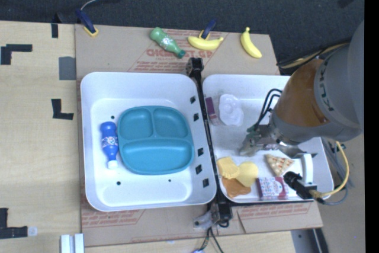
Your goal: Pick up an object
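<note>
Pizza slice [278, 163] just right of claw [253, 146], apart, right bin [251, 81].

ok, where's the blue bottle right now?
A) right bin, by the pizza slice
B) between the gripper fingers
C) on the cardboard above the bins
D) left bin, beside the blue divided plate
D: the blue bottle lies in the left bin, just off the left edge of the blue divided plate, well away from the gripper over the right bin.
</note>
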